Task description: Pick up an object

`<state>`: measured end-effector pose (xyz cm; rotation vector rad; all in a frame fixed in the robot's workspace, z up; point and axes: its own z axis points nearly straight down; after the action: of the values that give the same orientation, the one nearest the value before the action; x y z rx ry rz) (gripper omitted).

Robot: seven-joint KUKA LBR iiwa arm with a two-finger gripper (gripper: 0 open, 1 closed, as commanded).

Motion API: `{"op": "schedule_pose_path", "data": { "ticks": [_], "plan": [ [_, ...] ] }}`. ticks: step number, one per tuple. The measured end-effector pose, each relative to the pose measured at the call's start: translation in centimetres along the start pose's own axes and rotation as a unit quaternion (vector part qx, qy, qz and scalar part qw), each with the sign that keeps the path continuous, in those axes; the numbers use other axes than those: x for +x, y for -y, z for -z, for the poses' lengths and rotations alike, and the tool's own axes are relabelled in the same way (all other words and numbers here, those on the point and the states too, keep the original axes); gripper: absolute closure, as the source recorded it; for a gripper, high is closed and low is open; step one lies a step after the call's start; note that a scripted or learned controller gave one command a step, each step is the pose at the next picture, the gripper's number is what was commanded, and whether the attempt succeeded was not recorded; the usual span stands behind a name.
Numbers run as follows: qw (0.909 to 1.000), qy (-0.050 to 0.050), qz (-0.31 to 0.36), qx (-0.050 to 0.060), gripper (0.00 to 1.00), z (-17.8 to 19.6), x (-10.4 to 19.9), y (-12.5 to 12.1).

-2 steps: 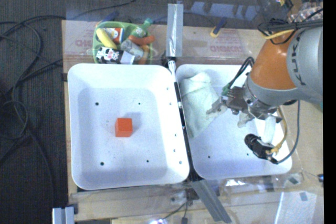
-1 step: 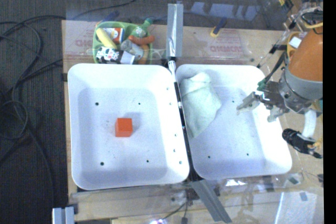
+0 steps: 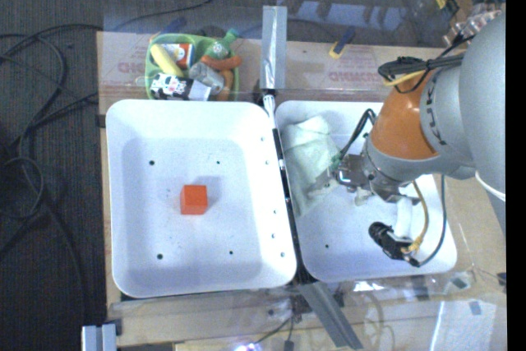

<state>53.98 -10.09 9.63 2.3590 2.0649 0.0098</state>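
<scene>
An orange cube [image 3: 194, 199] lies near the middle of the left white bin [image 3: 131, 177]. A crumpled pale green-white cloth or bag [image 3: 308, 150] rests against the left wall of the right bin [image 3: 345, 255]. My gripper [image 3: 349, 174] hangs below the orange wrist band, low over the right bin, right at the cloth's right edge. The wrist body hides its tips, and nothing is visibly held.
The grey arm [image 3: 477, 103] covers the right bin's right side, with a black cable connector [image 3: 385, 237] dangling under it. Behind the left bin stands a green basket [image 3: 192, 66] of small toys. A grey upright post [image 3: 273, 45] stands behind the gap between the bins.
</scene>
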Motion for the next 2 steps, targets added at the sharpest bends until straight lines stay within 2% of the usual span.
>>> {"op": "schedule_pose_path", "data": {
  "ticks": [1,2],
  "plan": [
    [0.9953,0.002,-0.096,0.006,0.00,2.8,-5.4,-2.8],
    [0.9974,0.003,-0.072,0.006,0.00,2.4,0.3,-9.9]
  ]
}}
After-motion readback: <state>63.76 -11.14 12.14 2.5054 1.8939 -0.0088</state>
